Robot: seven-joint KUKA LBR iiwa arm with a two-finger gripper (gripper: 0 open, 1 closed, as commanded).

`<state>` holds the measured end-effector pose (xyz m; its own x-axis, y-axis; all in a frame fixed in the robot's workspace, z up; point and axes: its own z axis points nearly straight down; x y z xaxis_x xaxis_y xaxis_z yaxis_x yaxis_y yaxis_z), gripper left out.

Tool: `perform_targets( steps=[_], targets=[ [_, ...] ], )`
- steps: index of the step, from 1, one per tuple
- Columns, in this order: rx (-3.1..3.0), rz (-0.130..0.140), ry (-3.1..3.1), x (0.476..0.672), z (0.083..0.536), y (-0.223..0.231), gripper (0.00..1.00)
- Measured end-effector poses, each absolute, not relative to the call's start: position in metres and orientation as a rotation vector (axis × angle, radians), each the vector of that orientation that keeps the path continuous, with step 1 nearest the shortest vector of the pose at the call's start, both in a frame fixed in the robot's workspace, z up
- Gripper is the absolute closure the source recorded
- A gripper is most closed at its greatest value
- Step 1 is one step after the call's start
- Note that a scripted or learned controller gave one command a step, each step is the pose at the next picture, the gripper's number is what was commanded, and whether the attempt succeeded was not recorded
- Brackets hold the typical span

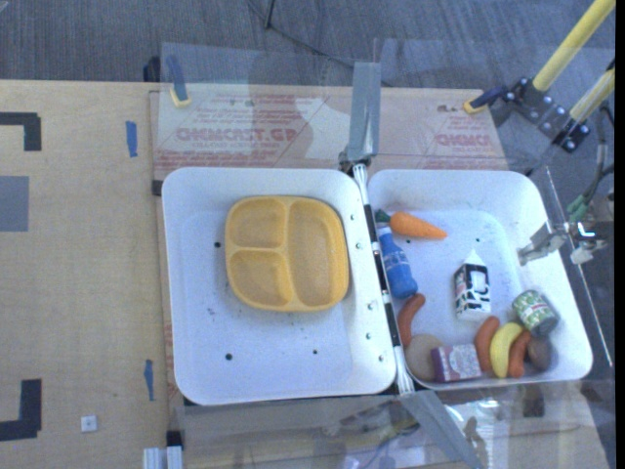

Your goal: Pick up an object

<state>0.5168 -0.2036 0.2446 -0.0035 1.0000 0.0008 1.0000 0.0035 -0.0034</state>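
Camera view, bench: You looked down on two white bins side by side, the left bin [195, 360] and the right bin [527, 189].
Left bin: It held a yellow divided plate [287, 253], lying flat near its middle.
Right bin: Your candidates all lay here: a carrot [418, 227] near the top, a blue bottle [395, 267] along the inner wall, a small white carton [473, 290] upright at centre.
Front corner: A green can [534, 312], a banana [505, 349], two sausages [485, 334] and a maroon packet [456, 362] crowded together, several touching.
Gripper [562, 239]: It showed at the right bin's right rim, well apart from the carton; you could not tell whether it was spread or closed, and nothing showed in it.
Progress: By this view, you had lifted nothing; choosing, reaching, closing and raising all remained, judging from every item resting on the bin floor.
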Motion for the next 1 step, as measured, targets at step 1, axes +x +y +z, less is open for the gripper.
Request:
perform_targets(
  steps=[1],
  targets=[
    [-2.147,-0.022,-2.325,0.5707,0.1139,-0.2021,0.00]
  ],
)
